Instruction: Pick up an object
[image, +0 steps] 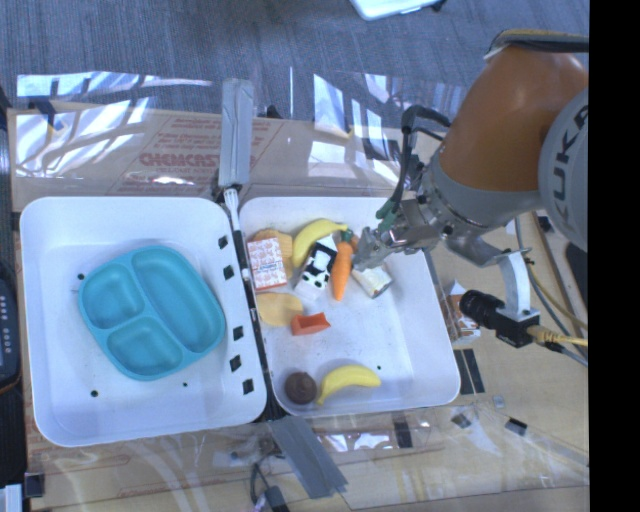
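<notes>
Just right of the orange plastic carrot (341, 271), which lies lengthwise toward the right white bin's (425, 350) far wall, hovers the gripper (370, 246); its grip state cannot be told.

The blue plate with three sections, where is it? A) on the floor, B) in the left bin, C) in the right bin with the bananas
B: the blue plate lies alone in the left bin, while the bananas are in the right bin.
</notes>
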